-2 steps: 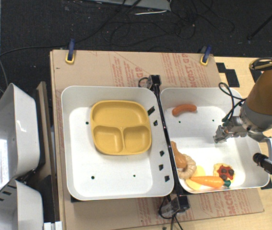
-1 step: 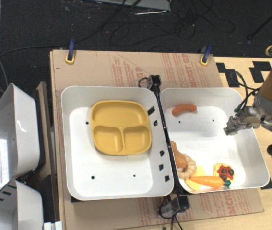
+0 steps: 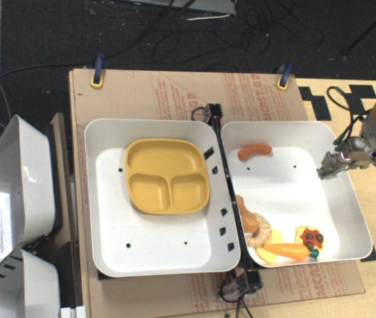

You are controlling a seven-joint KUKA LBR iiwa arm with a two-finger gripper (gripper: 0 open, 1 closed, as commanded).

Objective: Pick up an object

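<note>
The right bin (image 3: 347,197) holds a small orange sausage (image 3: 254,152) near its far edge. Along its near edge lie a tan pastry-like piece (image 3: 252,222), an orange carrot (image 3: 286,250) and a yellow piece with red and dark toppings (image 3: 310,237). My gripper (image 3: 329,167) hangs over the right rim of that bin, well to the right of the sausage and above the cluster of toy food. Nothing shows between its fingertips.
The left bin (image 3: 101,197) carries a yellow divided plate (image 3: 168,176). A black divider (image 3: 226,184) runs between the two bins. White tubs (image 3: 12,184) stand off the bench at the left. Cables lie on the dark floor behind.
</note>
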